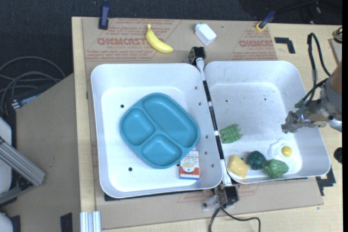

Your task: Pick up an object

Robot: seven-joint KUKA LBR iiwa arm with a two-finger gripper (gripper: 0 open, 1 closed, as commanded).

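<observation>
Camera view shows the gripper [286,123], its state impossible to tell, poised in the right bin [255,76] just above the fried egg toy [283,150], which looks light, flat and slick, so it probably wants pinching across its thin rim rather than its yolk.

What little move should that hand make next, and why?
Probably straight down and slightly forward: the hand hangs at the right bin's right side, just above the fried egg toy, the nearest of the toys there.
</observation>
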